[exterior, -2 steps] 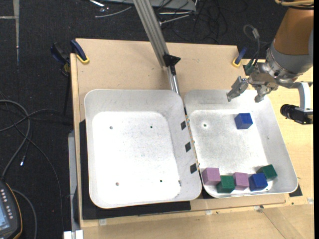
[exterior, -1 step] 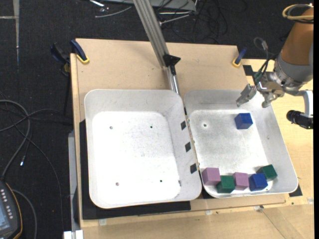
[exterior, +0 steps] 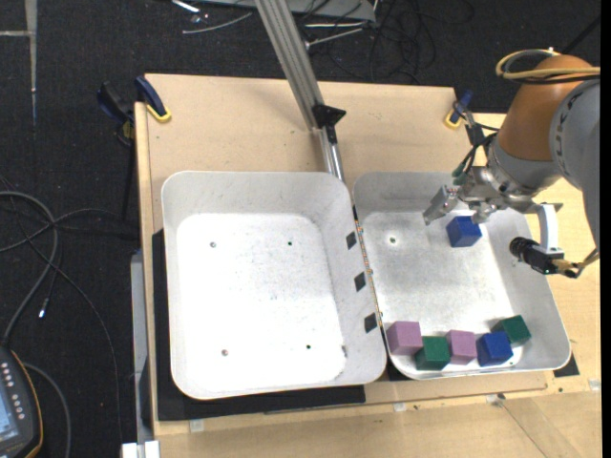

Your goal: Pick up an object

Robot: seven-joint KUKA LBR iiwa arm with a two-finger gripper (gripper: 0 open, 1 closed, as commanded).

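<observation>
A: What is the biggest thing here?
B: The wooden table [exterior: 239, 122], carrying two white bins side by side. The left bin [exterior: 253, 280] lies beside the right bin [exterior: 420, 198].

A: And the arm?
B: The grey arm [exterior: 549, 127] with its orange band reaches in from the right, over the far end of the right bin. Its claw [exterior: 458, 206] hangs just above a blue cube [exterior: 463, 231]; whether it is released or clenched, I cannot tell.

A: Anything crowding that cube?
B: Nothing is touching it. The others sit well apart along the near wall: a purple cube [exterior: 405, 336], a green cube [exterior: 434, 351], a pink cube [exterior: 463, 344], a second blue cube [exterior: 494, 347] and a dark green cube [exterior: 515, 329], packed close together
</observation>
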